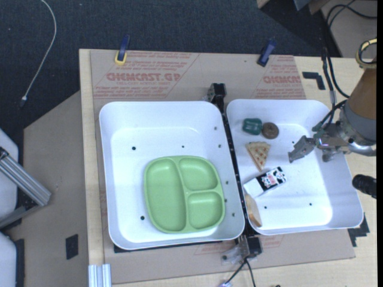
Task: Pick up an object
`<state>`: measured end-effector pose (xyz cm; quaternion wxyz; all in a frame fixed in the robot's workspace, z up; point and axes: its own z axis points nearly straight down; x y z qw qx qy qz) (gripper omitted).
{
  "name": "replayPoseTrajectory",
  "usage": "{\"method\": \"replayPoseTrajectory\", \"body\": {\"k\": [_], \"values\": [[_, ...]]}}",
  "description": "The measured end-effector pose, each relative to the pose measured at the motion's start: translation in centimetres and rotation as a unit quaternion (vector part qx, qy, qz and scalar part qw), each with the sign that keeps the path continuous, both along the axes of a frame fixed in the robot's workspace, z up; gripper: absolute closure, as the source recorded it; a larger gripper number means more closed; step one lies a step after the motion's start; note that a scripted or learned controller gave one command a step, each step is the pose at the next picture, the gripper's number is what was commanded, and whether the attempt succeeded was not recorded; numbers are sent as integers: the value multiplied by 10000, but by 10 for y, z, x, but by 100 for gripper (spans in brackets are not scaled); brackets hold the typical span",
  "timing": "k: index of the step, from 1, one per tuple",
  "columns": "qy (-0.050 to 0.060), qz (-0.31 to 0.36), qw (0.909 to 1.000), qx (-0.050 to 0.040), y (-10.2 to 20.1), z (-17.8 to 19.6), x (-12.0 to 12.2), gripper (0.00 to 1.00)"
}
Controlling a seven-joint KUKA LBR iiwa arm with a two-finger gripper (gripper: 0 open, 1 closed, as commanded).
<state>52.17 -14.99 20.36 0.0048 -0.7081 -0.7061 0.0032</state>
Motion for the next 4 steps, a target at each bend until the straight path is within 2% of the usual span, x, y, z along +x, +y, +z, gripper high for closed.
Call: {"method": "replayPoseTrajectory", "body": {"k": [1, 2, 3, 4], "values": [[-58, 14, 10000, -11, 0, 6, 3, 0], [-17, 10, 10000, 3, 1, -58, -3, 0], [-90, 22, 10000, 6, 3, -93, -3, 0], [-121, 22, 9999, -4, 2, -98, 1, 0]]}}
